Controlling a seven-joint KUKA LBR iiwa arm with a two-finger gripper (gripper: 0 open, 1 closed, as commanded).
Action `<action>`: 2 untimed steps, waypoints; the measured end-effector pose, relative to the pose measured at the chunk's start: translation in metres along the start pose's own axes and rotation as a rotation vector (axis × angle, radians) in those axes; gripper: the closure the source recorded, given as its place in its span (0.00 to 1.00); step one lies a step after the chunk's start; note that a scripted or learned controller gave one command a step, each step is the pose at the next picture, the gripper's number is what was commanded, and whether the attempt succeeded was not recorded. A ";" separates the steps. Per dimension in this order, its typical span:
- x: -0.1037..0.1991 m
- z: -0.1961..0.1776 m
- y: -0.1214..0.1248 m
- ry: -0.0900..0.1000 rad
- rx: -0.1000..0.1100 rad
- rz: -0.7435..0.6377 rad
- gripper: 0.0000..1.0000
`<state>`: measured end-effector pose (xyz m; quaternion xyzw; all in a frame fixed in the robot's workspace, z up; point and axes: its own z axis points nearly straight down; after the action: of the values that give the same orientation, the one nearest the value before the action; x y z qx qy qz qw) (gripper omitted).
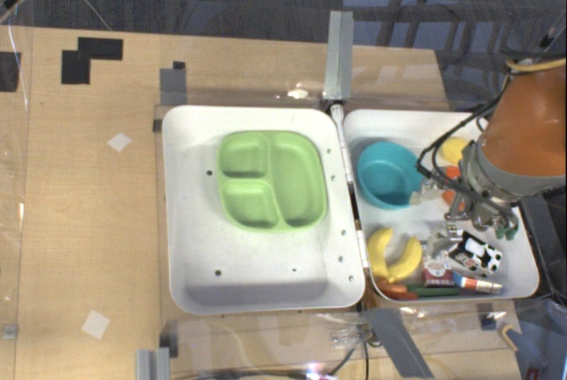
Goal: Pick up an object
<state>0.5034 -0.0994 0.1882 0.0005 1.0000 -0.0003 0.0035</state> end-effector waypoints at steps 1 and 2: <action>-0.077 0.084 -0.023 0.005 -0.001 0.133 0.00; -0.092 0.097 0.016 -0.014 -0.001 0.297 0.00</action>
<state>0.5964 -0.0839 0.0922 0.1483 0.9889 0.0006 0.0103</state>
